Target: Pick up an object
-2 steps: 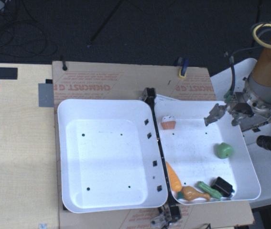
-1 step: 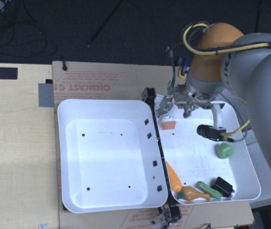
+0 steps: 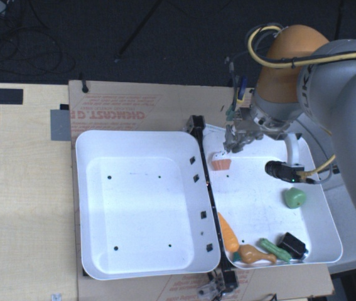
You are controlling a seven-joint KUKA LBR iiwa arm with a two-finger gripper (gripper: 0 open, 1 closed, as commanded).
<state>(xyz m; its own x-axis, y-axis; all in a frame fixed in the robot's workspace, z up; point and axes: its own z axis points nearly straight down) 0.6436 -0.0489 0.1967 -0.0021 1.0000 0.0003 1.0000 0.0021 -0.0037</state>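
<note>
Toward two o'clock on the bench, the two-finger gripper (image 3: 235, 144) of the grey arm with the orange band (image 3: 291, 58) is seen hanging over the upper left corner of the right-hand shallow white bin (image 3: 319, 196), just above and beside a small orange-pink block (image 3: 221, 164). Whether anything is clamped cannot be told, since the fingertips are too small and dark to be read; nothing is visibly lifted, so the pick is judged as not yet accomplished, with the descent, the closing and the raising left to be done. The block, taken as the likeliest target, lies on the bin floor at about seven o'clock from the gripper, close to the black divider (image 3: 204, 187) between the bins. Little room is offered on that side: the wall and divider stand just beside the block at nine o'clock, so a finger could be caught on the rim. Open floor is available toward four o'clock, as far as a round green fruit-shaped toy (image 3: 294, 197). Along the bin's lower edge, at six o'clock, an orange carrot-shaped toy (image 3: 228, 232), a tan pear-shaped toy (image 3: 253, 253), a green pod-shaped toy (image 3: 274, 249) and a black rectangular block (image 3: 292, 245) are clustered, well apart from the gripper. The left-hand shallow white bin (image 3: 90, 162) holds nothing to obstruct a later transfer.
</note>
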